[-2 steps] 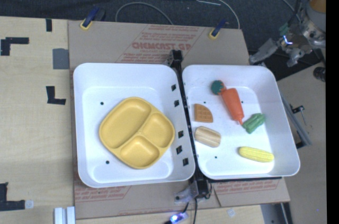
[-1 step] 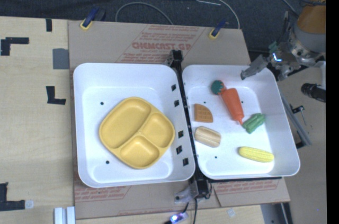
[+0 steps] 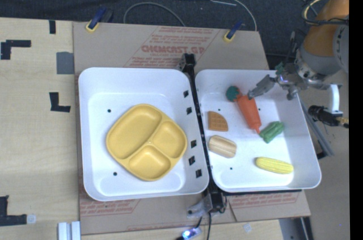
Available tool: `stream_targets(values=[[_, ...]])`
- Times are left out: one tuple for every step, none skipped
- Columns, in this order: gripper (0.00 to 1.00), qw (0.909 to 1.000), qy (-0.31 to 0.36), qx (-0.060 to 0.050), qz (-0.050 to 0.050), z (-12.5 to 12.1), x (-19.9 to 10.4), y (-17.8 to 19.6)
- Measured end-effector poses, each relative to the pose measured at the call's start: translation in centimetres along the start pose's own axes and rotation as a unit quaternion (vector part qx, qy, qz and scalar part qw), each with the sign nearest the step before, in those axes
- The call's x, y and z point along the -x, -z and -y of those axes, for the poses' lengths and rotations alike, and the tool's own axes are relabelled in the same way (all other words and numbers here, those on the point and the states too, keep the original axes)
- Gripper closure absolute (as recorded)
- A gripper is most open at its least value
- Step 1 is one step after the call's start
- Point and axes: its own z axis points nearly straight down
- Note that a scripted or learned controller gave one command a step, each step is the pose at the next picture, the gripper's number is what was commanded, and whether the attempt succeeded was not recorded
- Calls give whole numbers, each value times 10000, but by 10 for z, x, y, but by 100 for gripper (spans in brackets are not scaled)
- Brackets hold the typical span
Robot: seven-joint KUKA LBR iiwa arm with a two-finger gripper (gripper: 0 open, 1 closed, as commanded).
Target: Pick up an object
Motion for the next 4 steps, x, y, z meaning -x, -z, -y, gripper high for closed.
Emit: stream_targets(values=[[0,10000,3,9,2,7,-4,-48],[100,10000,8,25,8,5,-4,-35],[100,10000,-4,60,12,14,0,17],[100,10000,1,55,10,14,0,50]])
